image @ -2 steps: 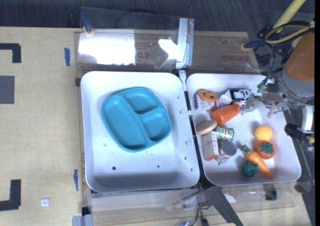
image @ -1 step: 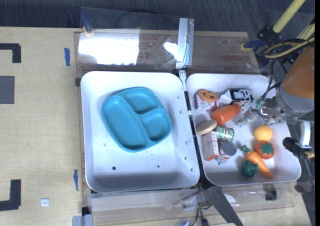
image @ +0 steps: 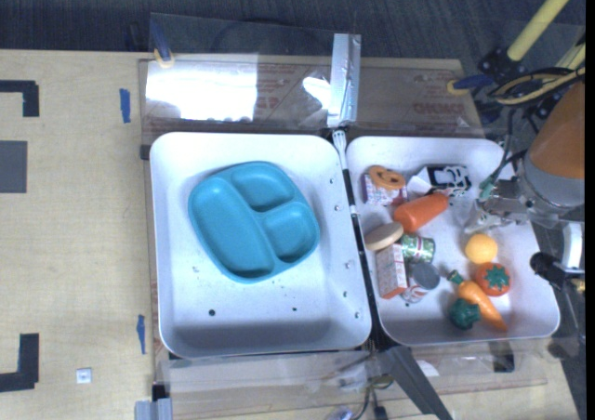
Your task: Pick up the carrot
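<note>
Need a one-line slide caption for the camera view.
Arm at right bin's edge; carrot lies untouched among toy food, blue tray in left bin.

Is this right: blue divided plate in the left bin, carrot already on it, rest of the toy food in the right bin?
Not quite. The camera view shows the carrot in the right bin with the other toy food, not on the blue divided plate. The plate does sit in the left bin.

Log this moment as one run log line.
task: pick up carrot | orange carrot with green top: lying in right white bin, near front | blue divided plate: in left white bin | arm: at right bin's right edge
</note>
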You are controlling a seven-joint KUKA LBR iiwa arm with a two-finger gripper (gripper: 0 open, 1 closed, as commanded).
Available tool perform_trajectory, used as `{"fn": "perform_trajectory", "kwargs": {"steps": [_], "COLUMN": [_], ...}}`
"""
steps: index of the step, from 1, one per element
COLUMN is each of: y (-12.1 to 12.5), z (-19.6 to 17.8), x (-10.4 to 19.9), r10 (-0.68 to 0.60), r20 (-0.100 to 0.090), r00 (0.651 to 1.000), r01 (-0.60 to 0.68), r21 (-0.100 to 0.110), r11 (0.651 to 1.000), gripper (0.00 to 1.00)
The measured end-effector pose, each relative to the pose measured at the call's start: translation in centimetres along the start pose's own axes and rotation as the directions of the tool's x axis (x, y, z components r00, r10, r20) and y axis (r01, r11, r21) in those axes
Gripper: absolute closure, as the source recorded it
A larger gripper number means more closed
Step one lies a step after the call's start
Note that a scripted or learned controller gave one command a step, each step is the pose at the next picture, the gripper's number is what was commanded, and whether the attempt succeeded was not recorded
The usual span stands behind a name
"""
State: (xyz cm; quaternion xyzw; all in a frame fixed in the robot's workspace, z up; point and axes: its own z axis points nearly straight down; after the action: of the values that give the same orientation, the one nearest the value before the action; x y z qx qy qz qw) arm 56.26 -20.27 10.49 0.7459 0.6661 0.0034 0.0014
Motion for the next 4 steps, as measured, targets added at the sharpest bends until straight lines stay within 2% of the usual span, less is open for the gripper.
{"fn": "perform_trajectory", "kwargs": {"steps": [1, 2, 3, 4], "y": [8.0, 7.8, -2.0, -3.6], "z": [-9.3, -8.8, -5.8, 0.8], "x": [0.7, 0.6, 2.0, -0.8], "r10": [0.006, 0.008, -0.041, -0.058], "r20": [0.005, 0.005, 0.003, -0.006], "r00": [1.000, 1.000, 0.999, 0.998], "r01": [-0.006, -0.008, 0.041, 0.058], "r21": [-0.004, 0.005, 0.008, 0.001], "r11": [1.000, 1.000, 0.999, 0.998], "gripper": [1.00, 0.00, 0.00, 0.00]}}
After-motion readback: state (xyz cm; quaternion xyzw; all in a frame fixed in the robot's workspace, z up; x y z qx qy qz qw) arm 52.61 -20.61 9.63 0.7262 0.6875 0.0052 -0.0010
